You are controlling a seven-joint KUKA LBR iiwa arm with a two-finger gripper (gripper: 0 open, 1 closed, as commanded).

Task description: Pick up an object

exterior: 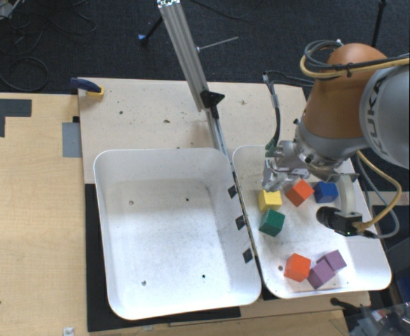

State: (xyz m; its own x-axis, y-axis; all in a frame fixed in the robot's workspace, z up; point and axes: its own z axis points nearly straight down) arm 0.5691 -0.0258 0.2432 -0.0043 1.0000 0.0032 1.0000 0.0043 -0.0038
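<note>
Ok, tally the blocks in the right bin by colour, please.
Orange block: 2
Purple block: 2
Yellow block: 1
Green block: 1
Blue block: 1
Total: 7

The arm (pixel 362 110) covers the far end of the right bin (pixel 373 271) and runs off the right edge. The pincer (pixel 278 177) is partly hidden beneath the wrist; its finger spacing cannot be determined. The blue cube (pixel 326 192) is partly covered.
</note>
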